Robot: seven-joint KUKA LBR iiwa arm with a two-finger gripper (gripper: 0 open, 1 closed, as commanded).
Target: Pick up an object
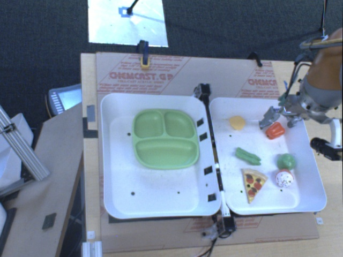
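Note:
My gripper (278, 119) hangs over the back right part of the right bin (308, 202). A red-orange toy pepper (275, 130) lies right at its tip, touching or nearly touching it; whether it is gripped cannot be made out. Elsewhere in that bin are a yellow round piece (237, 123), a green pod (247, 155), a pizza slice (253, 183), a green round vegetable (286, 160) and a white speckled ball (284, 179).
The left bin (115, 197) holds a light green divided plate (164, 139). A black divider with clips (210, 143) runs between the bins. The arm's orange band (324, 71) rises at the right edge, with a black fitting (324, 148) beside the bin.

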